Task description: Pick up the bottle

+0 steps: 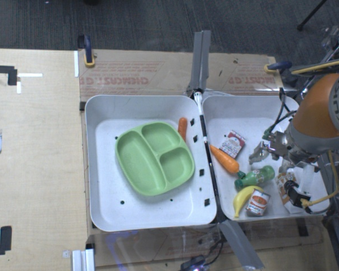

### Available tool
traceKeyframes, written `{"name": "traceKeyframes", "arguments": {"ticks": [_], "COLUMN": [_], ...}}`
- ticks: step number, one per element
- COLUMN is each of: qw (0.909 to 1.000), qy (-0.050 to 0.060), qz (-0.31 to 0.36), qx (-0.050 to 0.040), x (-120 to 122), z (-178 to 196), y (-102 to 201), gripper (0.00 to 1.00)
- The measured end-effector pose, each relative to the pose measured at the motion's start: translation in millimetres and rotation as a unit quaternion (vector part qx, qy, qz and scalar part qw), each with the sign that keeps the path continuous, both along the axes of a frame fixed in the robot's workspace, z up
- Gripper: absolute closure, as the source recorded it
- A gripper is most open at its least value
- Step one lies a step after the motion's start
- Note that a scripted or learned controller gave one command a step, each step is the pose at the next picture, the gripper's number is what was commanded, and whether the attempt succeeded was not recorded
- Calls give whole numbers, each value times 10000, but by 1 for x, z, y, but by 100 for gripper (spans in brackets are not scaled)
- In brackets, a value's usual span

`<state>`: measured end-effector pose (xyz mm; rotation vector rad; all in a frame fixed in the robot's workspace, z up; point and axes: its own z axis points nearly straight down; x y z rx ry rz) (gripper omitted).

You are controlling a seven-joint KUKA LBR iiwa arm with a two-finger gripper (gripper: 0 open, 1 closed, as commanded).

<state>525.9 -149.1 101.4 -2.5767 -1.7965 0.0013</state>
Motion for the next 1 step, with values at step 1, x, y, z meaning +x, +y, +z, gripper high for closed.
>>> {"name": "traceKeyframes", "arguments": {"ticks": [1], "qw": [9865], "qy": [-10], "qz": [1637], "qx": [-1], "x": [-18], "z": [-9], "y": [-6], "gripper": [0]}}
